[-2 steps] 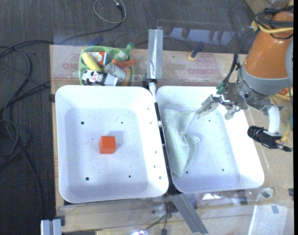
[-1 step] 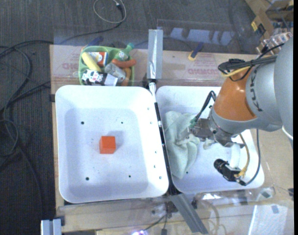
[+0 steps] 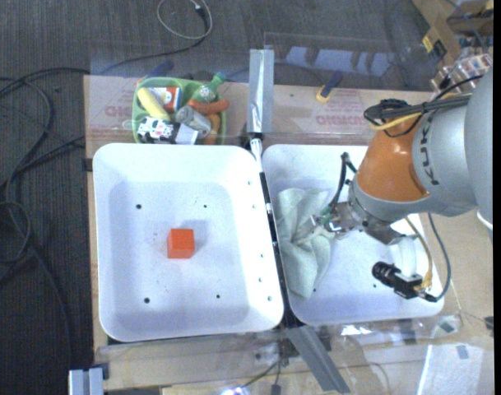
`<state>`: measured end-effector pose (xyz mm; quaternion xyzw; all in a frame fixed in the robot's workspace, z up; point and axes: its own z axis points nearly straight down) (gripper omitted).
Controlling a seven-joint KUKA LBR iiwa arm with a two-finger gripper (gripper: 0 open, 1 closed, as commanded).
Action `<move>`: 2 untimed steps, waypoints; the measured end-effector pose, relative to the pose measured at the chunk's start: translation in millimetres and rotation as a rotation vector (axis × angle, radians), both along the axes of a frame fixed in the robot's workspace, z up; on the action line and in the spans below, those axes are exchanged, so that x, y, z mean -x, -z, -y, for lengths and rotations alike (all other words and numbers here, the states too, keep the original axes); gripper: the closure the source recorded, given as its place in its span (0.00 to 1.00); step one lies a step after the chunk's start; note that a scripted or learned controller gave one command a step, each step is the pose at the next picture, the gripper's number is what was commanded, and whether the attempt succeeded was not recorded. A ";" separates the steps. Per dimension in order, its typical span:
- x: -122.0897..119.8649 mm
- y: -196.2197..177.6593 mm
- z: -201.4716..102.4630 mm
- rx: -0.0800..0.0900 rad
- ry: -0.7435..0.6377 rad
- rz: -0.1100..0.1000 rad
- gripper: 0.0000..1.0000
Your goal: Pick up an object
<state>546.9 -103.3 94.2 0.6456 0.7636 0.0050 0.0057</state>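
Cloth (image 3: 303, 249), pale and crumpled, is taken to be the object aimed at, since the gripper (image 3: 327, 220) is seen low over its right-hand edge, in the left half of the right bin (image 3: 373, 307). Whether the gripper is released or clenched cannot be told, because its tip is lost against the folds and partly covered by the wrist. No fabric is seen raised clear of the bin floor, so a hold cannot be claimed.

The arm (image 3: 398, 167) is brought in from the right of the view and bent steeply downward, probably so that the cloth is met from above rather than from the side. The cloth itself is bunched against the wall shared with the neighbouring bin, and its raised ridges are judged to offer something to pinch (a flat sheet would give far less).

Across that wall, in the left bin (image 3: 122, 212), a small orange cube (image 3: 181, 243) is set near the middle, well apart from the gripper and plainly not the present target. Beyond the far rim of the left bin, a green basket (image 3: 180, 109) filled with small toys is placed on the bench, outside both bins, presumably as spare stock kept out of the working area.
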 end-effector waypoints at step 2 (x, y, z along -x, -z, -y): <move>-56.7 -89.0 -33.3 0.002 0.016 -0.017 1.00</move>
